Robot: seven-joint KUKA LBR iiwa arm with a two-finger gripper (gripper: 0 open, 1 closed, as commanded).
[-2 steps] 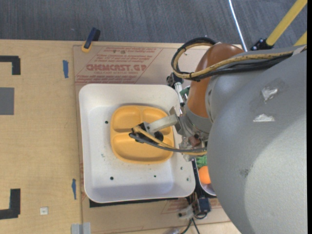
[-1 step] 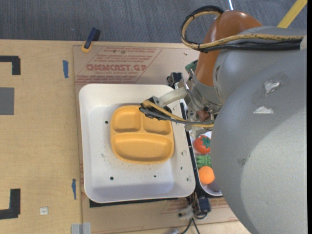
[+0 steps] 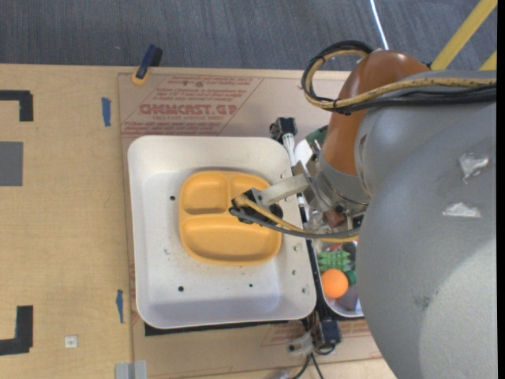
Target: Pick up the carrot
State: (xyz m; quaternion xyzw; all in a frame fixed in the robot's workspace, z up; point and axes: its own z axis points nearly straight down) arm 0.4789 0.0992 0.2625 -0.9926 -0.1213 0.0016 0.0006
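The carrot (image 3: 335,282), an orange lump with a green leafy top (image 3: 338,257), lies in the right bin (image 3: 345,309), in the narrow strip that shows beside the arm. My gripper (image 3: 330,216) hangs under the orange wrist band, just above the carrot's green end in the view. The big grey arm (image 3: 426,235) covers most of it. Nothing shows between the gripper and the carrot that tells whether they touch.
In the left bin (image 3: 158,290) sits a yellow divided plate (image 3: 213,239). A black cable bundle (image 3: 254,212) from the wrist reaches over the plate's right edge. The arm hides most of the right bin. Cardboard lies behind the bins.
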